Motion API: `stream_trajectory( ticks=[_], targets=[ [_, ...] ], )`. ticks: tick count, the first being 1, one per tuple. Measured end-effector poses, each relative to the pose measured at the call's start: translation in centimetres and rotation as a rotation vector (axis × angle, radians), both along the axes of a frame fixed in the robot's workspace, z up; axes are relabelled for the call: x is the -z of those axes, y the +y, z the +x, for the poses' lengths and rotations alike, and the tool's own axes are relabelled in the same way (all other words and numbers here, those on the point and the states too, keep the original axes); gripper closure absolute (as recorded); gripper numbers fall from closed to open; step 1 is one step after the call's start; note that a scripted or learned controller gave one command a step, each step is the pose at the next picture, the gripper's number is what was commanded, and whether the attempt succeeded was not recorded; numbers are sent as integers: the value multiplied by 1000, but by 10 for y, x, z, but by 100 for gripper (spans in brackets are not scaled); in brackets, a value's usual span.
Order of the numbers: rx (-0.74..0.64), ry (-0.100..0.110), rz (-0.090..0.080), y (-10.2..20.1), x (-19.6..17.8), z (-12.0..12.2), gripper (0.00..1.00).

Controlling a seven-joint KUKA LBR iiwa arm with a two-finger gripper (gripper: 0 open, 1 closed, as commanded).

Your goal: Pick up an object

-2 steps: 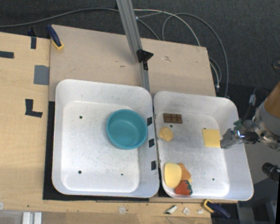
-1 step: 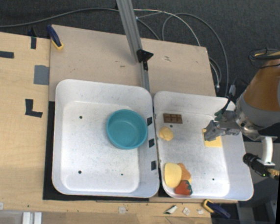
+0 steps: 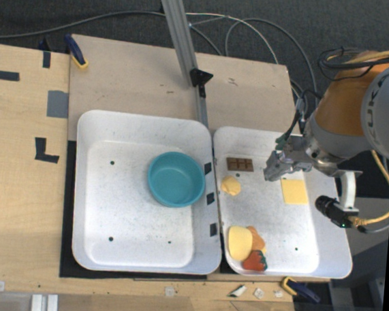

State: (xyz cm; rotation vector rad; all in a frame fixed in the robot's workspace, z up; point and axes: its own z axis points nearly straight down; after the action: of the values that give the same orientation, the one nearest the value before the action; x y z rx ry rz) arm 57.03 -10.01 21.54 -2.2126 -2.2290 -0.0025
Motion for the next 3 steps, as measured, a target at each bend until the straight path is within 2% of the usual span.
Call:
stream_trajectory(
  ticks=[1,2,3],
  targets=[
    [0,0,0,46,-11,25,100],
    [1,2,0,100,-3,51,100],
    [0,0,0,149,-17,72,100]
  ],
)
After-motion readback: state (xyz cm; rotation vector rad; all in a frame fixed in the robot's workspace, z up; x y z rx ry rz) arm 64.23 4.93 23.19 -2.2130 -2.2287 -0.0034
